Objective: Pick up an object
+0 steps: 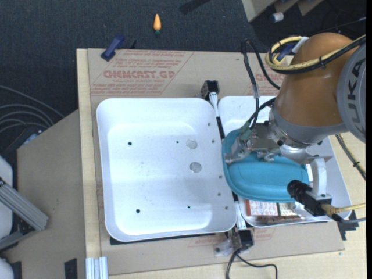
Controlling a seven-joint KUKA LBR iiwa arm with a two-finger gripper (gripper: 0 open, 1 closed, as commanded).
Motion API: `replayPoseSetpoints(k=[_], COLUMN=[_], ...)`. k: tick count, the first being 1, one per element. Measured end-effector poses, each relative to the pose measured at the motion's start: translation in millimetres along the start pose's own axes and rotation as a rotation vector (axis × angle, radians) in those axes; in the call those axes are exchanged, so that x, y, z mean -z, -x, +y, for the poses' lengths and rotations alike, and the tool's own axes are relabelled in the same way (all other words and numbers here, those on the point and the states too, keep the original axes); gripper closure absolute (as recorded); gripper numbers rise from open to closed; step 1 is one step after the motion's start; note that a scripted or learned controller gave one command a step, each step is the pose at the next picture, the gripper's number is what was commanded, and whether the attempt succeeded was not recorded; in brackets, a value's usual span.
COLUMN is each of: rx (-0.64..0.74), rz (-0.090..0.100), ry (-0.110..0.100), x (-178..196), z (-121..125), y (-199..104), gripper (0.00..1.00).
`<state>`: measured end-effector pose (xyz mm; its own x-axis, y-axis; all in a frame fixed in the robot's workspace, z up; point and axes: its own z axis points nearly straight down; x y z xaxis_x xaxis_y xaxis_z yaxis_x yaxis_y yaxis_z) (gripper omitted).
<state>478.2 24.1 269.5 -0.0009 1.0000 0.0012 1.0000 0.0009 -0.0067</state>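
Camera view from above shows a large turquoise object [264,179], rounded and smooth, lying in the right bin [232,106] against its left wall and partly under the arm. Just beside it, toward the near edge of that bin, lies a flat printed packet [268,208] in red and white, touching or slightly tucked under the turquoise object's lower rim; which of the two I cannot tell.

Above the turquoise object sits the pincer [251,147], a cluster of metal parts at the object's upper left end. Whether it is spread or closed, and whether it grips anything, I cannot tell, since the wrist hides most of it. The arm [317,86] enters from the right, its orange band wide and glossy over a grey collar, with yellow and black cables looped over its top.

The left bin [157,167] stands alongside, its right wall touching the right bin's left wall, and its white floor carries a few small dark dots and two greyish round marks. Both bins rest on the worktop [142,74], a pale board printed with red lettering. Beyond the board, on the dark floor, lie a small orange item [157,22] and a blue item [113,47] at the board's far corner.
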Motion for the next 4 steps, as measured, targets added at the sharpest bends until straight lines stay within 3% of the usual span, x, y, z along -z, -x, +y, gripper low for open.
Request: replayPoseSetpoints(k=[1, 2, 3, 4], rx=[-0.001, 0.0, 0.0, -0.001], rz=[-0.002, -0.002, 0.0, -0.002], ry=[0.005, 0.006, 0.0, 0.004], x=[-14.0, -7.6, -1.9, -10.3], z=[122.3, 123.0, 27.9, 99.6], y=[25.8, 18.4, -19.6, 13.8], gripper=[1.0, 1.0, 1.0, 1.0])
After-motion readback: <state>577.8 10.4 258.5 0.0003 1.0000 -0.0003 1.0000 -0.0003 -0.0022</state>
